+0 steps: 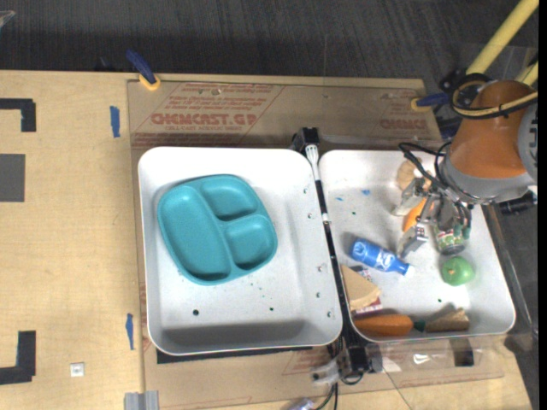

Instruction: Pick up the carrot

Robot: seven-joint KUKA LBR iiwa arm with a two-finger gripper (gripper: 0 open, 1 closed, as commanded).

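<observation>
In the right bin [496, 310], an orange piece that looks like the carrot [413, 215] lies in the back half, partly hidden by the gripper. The gripper [432, 227] hangs low over it, reaching in from the right under the arm's orange band [485, 139]. The gripper body covers the carrot's right end, so I cannot make out whether anything is gripped.
Around the gripper in the right bin lie a tan lump [405, 176], a blue packet [379, 257], a green apple [458, 271], a sandwich wedge [361, 290], a long orange-red sausage-like item [385, 324] and a brown piece [451, 320]. The left bin [154, 314] holds a teal divided plate [184, 229].
</observation>
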